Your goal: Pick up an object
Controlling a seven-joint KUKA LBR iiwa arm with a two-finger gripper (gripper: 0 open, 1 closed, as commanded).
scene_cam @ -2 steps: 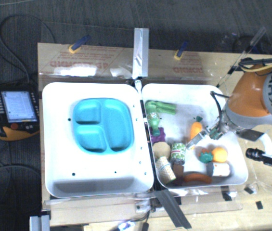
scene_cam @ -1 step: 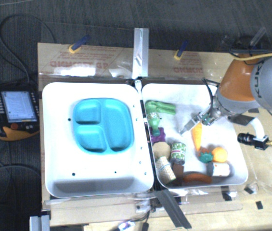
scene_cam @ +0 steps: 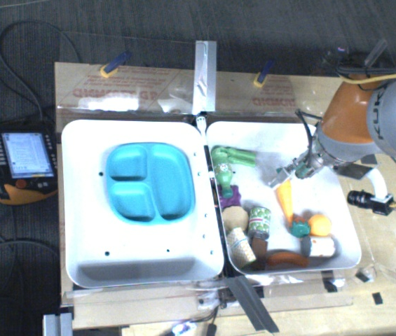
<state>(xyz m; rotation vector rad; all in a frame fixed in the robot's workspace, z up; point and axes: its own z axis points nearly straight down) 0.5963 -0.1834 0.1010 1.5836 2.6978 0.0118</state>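
Observation:
My gripper hangs low over the middle of the right bin, reaching in from the right below the orange band of the arm. Just below it lies an orange carrot-shaped piece, close to the tip or touching it. A green toy lies to its left at the bin's back. Nothing is visibly lifted by the gripper.
The front of the right bin is crowded: a purple piece, a beige ball, a small can, a teal piece, an orange ball, a white cylinder and a brown sausage. The left bin holds a blue divided plate.

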